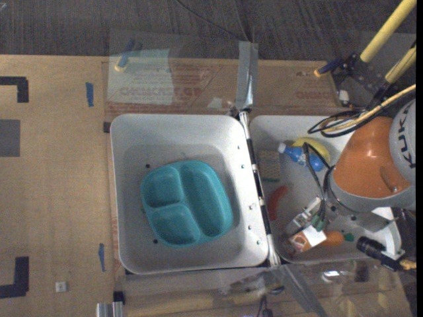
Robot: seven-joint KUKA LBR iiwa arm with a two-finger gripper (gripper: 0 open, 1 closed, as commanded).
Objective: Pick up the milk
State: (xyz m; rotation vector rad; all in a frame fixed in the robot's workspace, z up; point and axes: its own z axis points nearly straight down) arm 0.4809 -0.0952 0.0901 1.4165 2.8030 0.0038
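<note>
1. The right bin (pixel 268 127) serves as the landmark; the arm (pixel 370 167), grey with an orange band, reaches down over its right half and hides much of its floor.
2. The gripper (pixel 310 222) sits low in the near part of the right bin, close to the bin's near wall.
3. The milk (pixel 305 240), a small carton with a white top and a reddish-orange face, lies tilted just below the gripper, against the near-left stretch of the right bin.
4. The fingertips appear to touch or nearly touch the carton's upper edge, but the view is too blurred and crowded to tell how far the jaws are spread or whether the carton sits between them.
5. A red elongated item (pixel 277 198) lies on the right bin's floor, left of the gripper and near the bin's left wall.
6. A blue and white bottle (pixel 294 153) and a yellow item (pixel 318 148) rest toward the far side of the right bin, partly under dark cables.
7. Left of the right bin stands the left bin (pixel 132 137), holding a teal divided plate (pixel 186 203) on its floor.
</note>
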